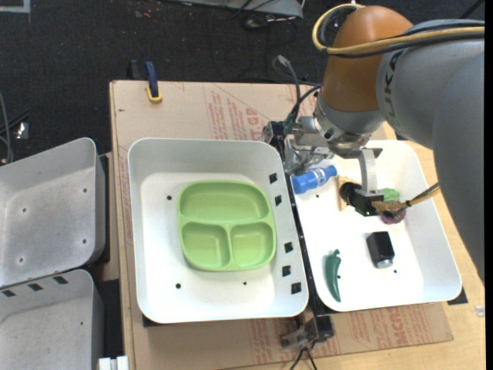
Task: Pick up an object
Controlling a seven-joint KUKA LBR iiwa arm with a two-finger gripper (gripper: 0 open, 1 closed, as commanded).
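In the right bin (431, 276), a small blue bottle (314, 179) lies at the far left corner, close to the wall between the bins. My gripper (302, 159) hangs right above the bottle's near-left end, under the grey and orange wrist; whether it touches the bottle I cannot tell. A dark green pepper-shaped toy (333, 274) lies near the bin's front left. A black block (380, 249) rests mid-bin. A purple piece with a green top (393, 209) sits to the right of the bottle.
The left bin (154, 284) holds a light green divided plate (227, 224) at its middle. Grey metal trays (46, 206) stand left of the bench. The arm covers the right bin's far side.
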